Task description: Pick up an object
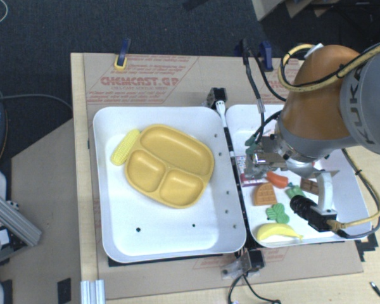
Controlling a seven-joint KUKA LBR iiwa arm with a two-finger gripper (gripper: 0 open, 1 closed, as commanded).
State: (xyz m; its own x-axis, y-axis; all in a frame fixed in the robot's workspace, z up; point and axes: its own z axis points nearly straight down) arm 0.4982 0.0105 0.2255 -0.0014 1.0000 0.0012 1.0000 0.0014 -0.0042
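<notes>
Small toys in right shallow white bin [240, 120]: yellow plastic banana [277, 233] at near edge, green broccoli-like piece [278, 212] behind it, tan waffle-textured piece [264, 194], orange carrot-shaped piece [277, 180] further back. Grey-and-orange arm's jaws [259, 160] low over that bin, just left of carrot piece; apart or together: cannot tell. Left shallow white bin [158, 236]: yellow divided plastic plate [170, 165], yellow corn cob [125, 147] touching plate's left rim.

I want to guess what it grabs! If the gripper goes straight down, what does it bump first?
Probably the carrot or the bin floor beside it. The gripper hangs right over that spot, though height is hard to judge here.
</notes>
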